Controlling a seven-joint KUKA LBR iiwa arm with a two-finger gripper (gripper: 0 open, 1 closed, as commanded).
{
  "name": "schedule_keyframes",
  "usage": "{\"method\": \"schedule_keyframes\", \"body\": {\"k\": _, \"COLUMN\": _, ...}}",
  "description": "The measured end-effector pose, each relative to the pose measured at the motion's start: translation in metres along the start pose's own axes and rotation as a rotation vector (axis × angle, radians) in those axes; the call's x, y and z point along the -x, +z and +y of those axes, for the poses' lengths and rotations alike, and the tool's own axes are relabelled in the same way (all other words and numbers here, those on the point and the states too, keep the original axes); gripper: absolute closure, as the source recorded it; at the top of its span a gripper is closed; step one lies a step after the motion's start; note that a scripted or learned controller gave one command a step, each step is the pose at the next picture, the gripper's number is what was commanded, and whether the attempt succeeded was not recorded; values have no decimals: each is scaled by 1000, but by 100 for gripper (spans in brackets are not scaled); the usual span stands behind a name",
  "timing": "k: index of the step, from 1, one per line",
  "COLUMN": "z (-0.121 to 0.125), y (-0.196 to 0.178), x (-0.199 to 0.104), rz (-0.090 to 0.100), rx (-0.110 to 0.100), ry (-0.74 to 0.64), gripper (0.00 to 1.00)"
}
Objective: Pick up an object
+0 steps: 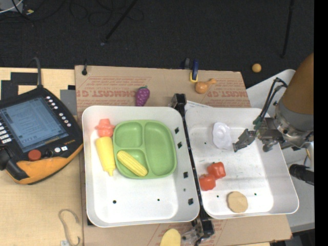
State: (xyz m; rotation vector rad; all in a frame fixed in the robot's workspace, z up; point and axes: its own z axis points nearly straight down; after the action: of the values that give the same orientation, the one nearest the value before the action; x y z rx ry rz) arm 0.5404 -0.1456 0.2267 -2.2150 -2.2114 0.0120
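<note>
The left bin (102, 199) carries a green divided plate (145, 148); a toy corn cob (132, 163) lies in the plate's compartment at seven o'clock. At nine o'clock of the plate lies a yellow toy bottle (105, 154), with a pink-red toy (104, 128) at its twelve o'clock end, its shape hard to make out.

In the right bin (279, 186) the arm (300, 94) enters at three o'clock, its upper part cut off at the edge. The gripper (254, 140) hangs over the bin with its two dark fingers spread apart and nothing between them. A white object (221, 135), pale against the bin floor and hard to name, lies just beside the gripper at its nine o'clock. A red toy pepper (211, 176) lies near the bin's centre, and a round tan cookie (237, 202) at six o'clock.
</note>
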Motion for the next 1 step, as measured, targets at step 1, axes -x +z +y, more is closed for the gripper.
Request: {"method": "schedule_keyframes", "body": {"k": 1, "z": 2, "y": -6, "x": 0, "rz": -2, "rx": 13, "ry": -2, "gripper": 0}}
